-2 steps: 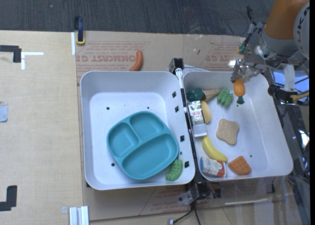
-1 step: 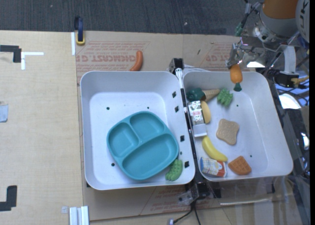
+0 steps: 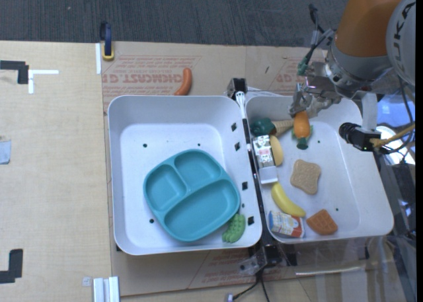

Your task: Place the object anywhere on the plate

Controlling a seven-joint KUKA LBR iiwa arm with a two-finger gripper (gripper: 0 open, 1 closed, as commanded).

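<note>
Fingers of the gripper point(image 3: 305, 110) are seen closed around a toy carrot point(image 3: 301, 125), lifted above the right bin point(image 3: 370, 188); placement on the teal plate point(image 3: 192, 195) is still owed.

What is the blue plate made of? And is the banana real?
The blue plate looks like smooth moulded plastic: one even teal colour, rounded raised dividers, a slight sheen. The banana seems to be a plastic toy, not real: flat bright yellow, no spots or bruises, and it lies among other toy foods. I can't be fully sure.
</note>
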